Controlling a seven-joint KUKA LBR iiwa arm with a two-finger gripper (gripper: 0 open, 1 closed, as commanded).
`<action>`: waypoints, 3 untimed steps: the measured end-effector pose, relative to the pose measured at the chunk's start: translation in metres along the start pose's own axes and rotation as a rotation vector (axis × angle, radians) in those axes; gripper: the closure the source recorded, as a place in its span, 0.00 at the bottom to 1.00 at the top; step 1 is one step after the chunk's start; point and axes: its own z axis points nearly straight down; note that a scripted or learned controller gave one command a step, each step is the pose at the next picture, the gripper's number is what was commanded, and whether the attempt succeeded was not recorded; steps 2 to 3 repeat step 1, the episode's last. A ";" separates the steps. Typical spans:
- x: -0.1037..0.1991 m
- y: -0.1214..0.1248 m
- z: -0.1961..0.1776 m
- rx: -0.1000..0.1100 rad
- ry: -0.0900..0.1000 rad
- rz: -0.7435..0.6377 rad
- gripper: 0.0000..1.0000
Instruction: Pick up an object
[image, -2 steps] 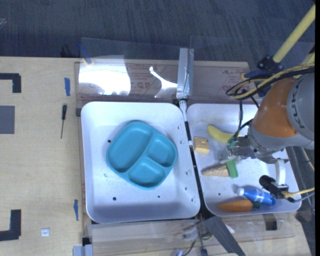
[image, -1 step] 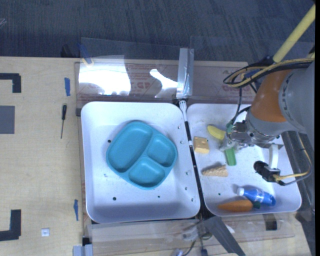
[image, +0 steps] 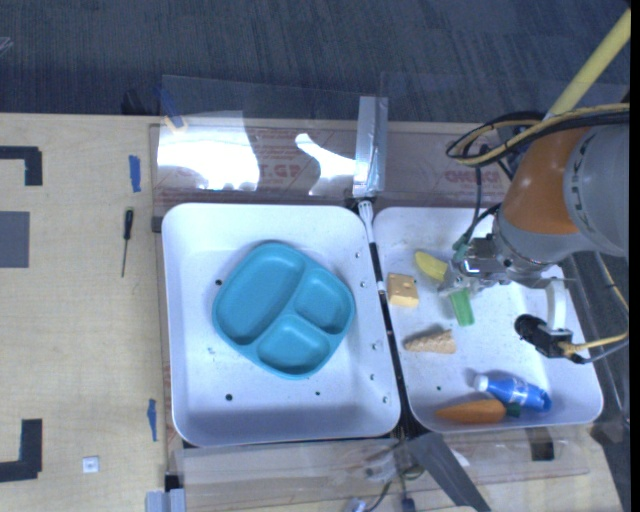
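Right bin (image: 580, 395): green piece (image: 462, 306) under pincer (image: 468, 281)

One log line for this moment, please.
gripper over right bin, at green piece | nothing seen held | blue tray in left bin

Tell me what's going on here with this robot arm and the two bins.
A grey arm with an orange band reaches in from the right, its tool low over the right bin, just by a green piece and a yellow piece. Nothing visibly sits between its fingers. That bin also holds a tan block, a bread-like piece, a blue bottle and a carrot. The left bin holds a blue divided plate.
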 end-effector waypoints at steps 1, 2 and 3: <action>0.088 -0.003 -0.102 -0.006 0.004 -0.096 1.00; 0.088 -0.003 -0.102 -0.006 0.004 -0.096 1.00; 0.088 -0.003 -0.102 -0.006 0.004 -0.096 1.00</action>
